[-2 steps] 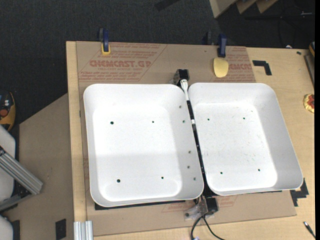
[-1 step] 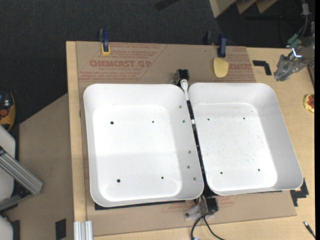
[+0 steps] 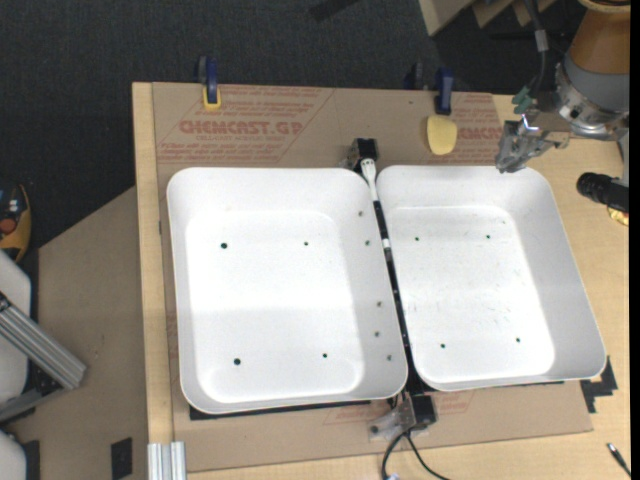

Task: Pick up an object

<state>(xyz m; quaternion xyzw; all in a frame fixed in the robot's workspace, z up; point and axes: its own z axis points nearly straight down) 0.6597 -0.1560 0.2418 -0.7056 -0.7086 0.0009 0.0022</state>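
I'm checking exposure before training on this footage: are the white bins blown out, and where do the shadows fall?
Camera view: the left bin is bright and nearly featureless, with a dimmer band across its near half; the right bin keeps faint specks; dark shadow lines the seam between them; the hand looks slightly soft.

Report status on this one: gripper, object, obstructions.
Gripper above far right corner of right bin, nothing between its fingers. Small yellow object on the board behind the bins, apart from gripper. Nothing between them.
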